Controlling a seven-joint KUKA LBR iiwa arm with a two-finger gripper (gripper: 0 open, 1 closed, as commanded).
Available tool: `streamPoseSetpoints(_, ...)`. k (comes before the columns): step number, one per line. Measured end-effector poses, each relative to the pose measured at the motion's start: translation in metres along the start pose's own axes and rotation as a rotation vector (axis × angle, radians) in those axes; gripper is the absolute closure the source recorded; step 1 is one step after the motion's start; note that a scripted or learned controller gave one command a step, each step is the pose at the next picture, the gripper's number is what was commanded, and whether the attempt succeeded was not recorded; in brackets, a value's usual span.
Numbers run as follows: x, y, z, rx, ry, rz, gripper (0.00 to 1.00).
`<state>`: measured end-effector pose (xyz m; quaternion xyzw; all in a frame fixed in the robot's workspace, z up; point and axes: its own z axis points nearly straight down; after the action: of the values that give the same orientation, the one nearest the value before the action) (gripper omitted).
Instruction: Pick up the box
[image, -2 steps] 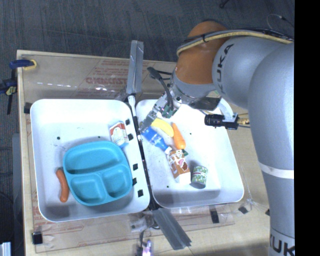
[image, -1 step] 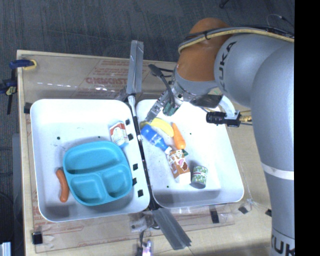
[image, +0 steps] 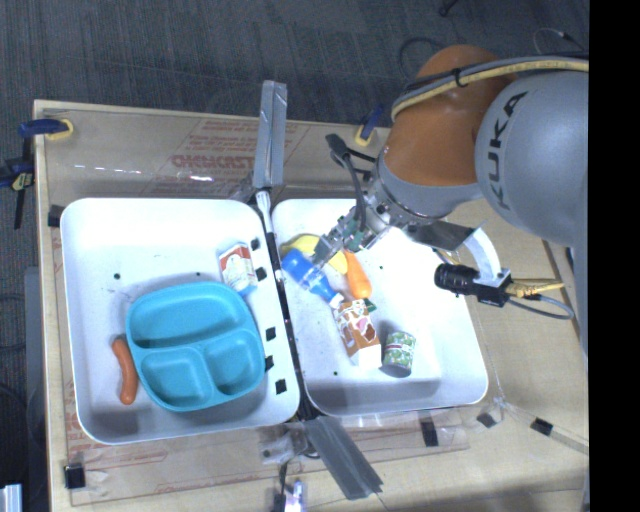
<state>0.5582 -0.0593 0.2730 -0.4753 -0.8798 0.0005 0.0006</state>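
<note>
A small printed box (image: 358, 330) lies in the right bin (image: 455, 345), just below an orange carrot (image: 357, 277). A second small carton, red and white (image: 236, 266), stands in the left bin (image: 90, 250) against the top right corner of the blue plate. My gripper (image: 343, 238) hangs low over the upper left part of the right bin, above a yellow fruit (image: 298, 243) and the top end of a blue bottle (image: 308, 275). It is well above and left of the printed box, apart from it.
A blue divided plate (image: 195, 345) and a sausage (image: 125, 368) lie in the left bin. A green can (image: 398, 353) lies right of the printed box. The bins' shared wall (image: 275, 300) runs between them. The arm's grey and orange body (image: 470, 130) overhangs the right bin's far edge.
</note>
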Motion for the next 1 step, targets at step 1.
streamPoseSetpoints(1, -0.0001, 0.0009, -0.0101, 0.001, 0.0, -0.006, 1.0)
